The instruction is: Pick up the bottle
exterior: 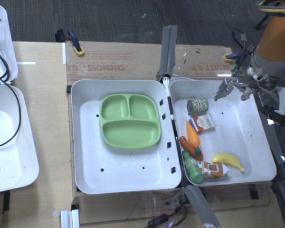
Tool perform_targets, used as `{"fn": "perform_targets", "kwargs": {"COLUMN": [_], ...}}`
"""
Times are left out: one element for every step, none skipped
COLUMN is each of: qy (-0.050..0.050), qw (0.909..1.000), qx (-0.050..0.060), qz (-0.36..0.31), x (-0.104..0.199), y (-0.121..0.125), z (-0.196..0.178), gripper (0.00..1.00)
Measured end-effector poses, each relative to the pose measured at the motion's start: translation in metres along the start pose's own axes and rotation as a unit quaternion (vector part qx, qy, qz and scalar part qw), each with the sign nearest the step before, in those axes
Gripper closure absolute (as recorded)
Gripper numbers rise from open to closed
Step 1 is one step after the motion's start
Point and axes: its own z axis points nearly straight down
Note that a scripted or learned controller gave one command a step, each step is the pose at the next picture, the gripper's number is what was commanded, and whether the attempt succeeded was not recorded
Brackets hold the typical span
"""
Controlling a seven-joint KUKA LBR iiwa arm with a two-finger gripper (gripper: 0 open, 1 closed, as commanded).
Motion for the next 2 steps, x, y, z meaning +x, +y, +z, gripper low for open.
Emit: {"fn": "perform_targets", "kwargs": {"qy": [0.0,0.0], "qw": [0.9953,0.9952], "qx": [-0.001,0.0], "qz": [0.097,0.098], "x": [0.0084,0.0073], "y": [-0.0052,-0.0057], "z": [0.1158,0.1073], "gripper": [0.0,1.0]}}
